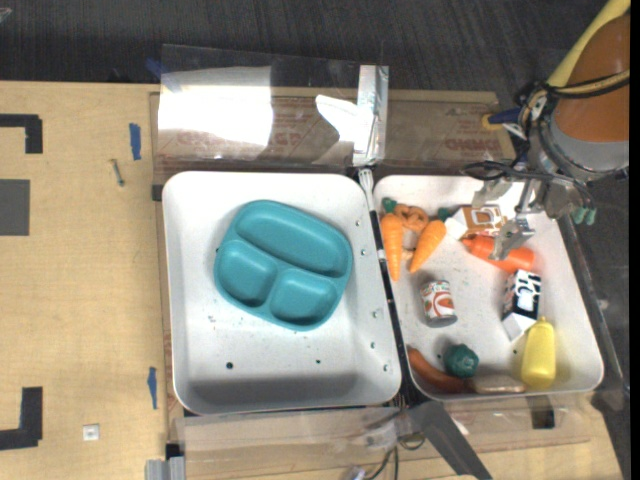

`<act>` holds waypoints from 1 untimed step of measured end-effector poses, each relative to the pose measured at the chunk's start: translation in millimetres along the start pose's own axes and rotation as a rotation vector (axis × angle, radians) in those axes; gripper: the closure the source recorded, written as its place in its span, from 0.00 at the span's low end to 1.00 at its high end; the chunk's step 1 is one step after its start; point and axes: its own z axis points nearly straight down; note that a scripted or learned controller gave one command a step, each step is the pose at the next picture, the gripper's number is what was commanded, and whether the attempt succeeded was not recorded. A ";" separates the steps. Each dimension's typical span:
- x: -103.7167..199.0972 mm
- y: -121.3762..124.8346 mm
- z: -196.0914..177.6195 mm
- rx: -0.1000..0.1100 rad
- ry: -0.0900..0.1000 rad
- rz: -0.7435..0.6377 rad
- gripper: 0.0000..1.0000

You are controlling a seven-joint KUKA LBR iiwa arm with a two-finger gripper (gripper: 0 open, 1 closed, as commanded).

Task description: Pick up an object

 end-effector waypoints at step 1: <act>63.2 -33.7 98.4 0.000 0.001 0.036 0.00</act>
